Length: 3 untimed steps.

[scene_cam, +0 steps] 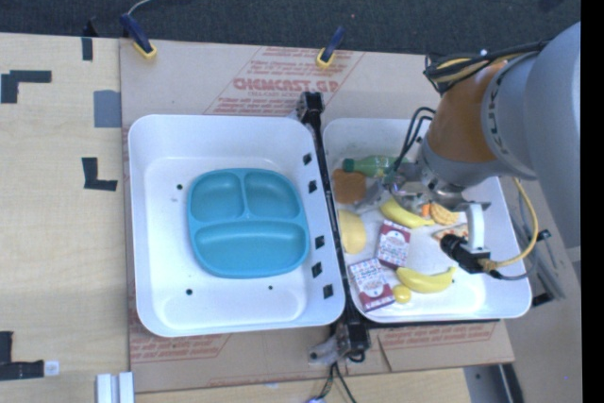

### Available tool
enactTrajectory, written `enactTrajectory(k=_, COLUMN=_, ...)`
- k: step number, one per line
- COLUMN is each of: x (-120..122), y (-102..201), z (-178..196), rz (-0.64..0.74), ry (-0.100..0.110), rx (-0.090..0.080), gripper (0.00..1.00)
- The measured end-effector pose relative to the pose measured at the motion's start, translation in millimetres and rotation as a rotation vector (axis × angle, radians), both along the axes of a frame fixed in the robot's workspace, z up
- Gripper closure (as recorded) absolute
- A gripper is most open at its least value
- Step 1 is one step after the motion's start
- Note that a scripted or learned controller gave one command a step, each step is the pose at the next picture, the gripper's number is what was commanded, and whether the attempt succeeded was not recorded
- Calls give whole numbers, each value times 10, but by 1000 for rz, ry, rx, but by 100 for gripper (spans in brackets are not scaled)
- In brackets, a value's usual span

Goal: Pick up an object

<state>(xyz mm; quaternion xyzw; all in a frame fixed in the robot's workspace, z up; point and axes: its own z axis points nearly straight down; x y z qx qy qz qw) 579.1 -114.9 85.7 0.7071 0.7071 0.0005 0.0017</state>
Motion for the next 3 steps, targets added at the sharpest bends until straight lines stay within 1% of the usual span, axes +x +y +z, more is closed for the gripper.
enactTrajectory(k=1, x=676, y=-209, z=37, rz=2, ry=5, rx=1, gripper=0)
enactTrajectory(k=2, x=858, y=-471, z=119, rz=3, ry=22, rx=6, gripper=0)
enactTrajectory(k=3, x=191, y=-48, z=-4, rz=1, ry=3, rx=2, gripper=0)
